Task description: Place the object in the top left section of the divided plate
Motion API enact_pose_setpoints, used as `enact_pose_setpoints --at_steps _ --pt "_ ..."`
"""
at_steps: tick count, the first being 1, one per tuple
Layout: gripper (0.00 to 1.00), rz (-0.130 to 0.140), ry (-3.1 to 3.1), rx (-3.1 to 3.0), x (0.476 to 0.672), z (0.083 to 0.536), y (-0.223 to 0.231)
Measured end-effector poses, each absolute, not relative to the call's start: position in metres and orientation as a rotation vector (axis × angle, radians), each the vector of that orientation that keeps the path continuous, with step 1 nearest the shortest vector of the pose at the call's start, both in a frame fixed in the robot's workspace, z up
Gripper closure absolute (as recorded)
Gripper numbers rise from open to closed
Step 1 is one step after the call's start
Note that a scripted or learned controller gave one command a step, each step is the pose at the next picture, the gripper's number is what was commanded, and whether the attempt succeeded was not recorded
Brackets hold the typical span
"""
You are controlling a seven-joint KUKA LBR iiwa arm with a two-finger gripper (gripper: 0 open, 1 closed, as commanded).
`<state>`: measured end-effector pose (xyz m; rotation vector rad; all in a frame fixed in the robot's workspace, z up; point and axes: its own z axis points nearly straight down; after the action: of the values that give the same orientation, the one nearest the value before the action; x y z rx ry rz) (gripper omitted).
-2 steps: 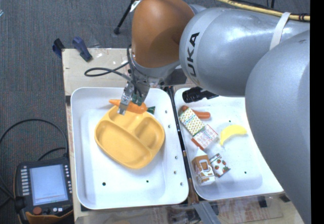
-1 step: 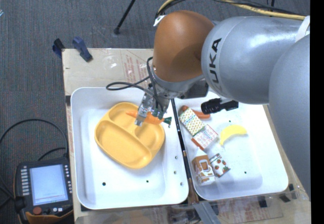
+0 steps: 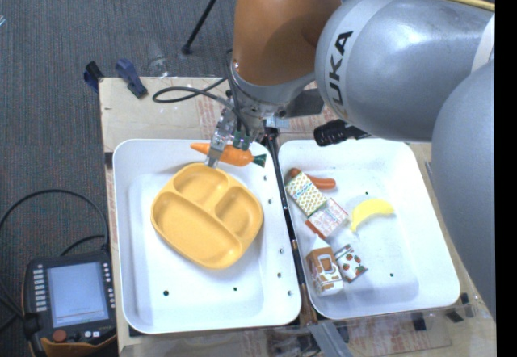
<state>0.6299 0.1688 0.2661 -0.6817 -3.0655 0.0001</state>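
The arm reaches down over the left bin [image 3: 129, 186], its tool [image 3: 223, 145] closed on the carrot [image 3: 233, 156]. The orange, green-tipped carrot lies level at the yellow divided plate's [image 3: 207, 215] twelve o'clock rim.

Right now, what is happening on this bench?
The grey KUKA arm reaches over the left bin. Its gripper is at a toy carrot lying by the far edge of the yellow divided plate. No plate section holds anything yet. The right bin holds a banana, a sausage and small food boxes.
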Motion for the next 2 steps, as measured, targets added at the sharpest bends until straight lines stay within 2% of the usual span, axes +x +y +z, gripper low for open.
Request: enact_pose_setpoints --at_steps 1,2 --pt "1.0 0.004 -3.028 -0.818 0.58 0.228 0.143" --pt "1.0 0.001 -3.082 -0.596 0.613 0.271 0.173"
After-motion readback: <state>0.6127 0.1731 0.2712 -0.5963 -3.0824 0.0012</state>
